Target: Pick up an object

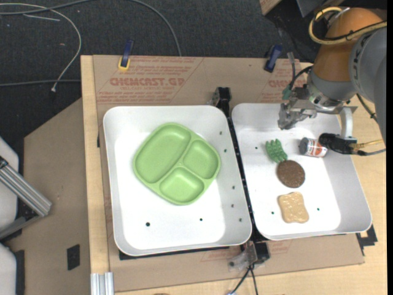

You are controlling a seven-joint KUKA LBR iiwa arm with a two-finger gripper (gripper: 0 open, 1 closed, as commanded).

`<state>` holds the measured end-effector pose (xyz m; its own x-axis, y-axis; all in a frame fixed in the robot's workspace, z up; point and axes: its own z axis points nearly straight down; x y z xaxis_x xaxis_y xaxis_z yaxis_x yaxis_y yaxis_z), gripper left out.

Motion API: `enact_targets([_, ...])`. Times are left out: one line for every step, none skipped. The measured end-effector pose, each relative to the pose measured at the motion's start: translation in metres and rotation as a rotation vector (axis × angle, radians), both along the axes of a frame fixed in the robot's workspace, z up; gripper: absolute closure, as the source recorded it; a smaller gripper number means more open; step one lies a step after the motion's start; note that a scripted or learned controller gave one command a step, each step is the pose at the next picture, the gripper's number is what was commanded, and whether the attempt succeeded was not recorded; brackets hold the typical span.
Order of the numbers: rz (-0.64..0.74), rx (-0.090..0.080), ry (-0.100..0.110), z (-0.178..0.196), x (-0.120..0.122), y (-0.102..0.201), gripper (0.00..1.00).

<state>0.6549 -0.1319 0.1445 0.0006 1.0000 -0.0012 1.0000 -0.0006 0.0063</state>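
Note:
My gripper point(287, 121) hangs over the back part of the right bin point(344, 220), above bare white floor. Just in front of it lies a small green ridged piece point(275, 150). A red and white little bottle point(313, 147) lies on its side to the right of the gripper. Nearer the front sit a round brown disc point(290, 173) and a tan toast-shaped piece point(293, 207). The gripper touches none of these things.
The left bin point(123, 214) holds a green three-compartment plate point(177, 163) near its middle. Both bins rest on a cardboard sheet point(153, 72) with blue clamps at the back. The arm's orange band point(344, 39) rises at the upper right.

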Motion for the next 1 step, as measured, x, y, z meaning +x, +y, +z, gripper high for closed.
enact_targets([0.001, 0.000, -0.001, 0.0450, 0.0013, -0.0031, 1.00])
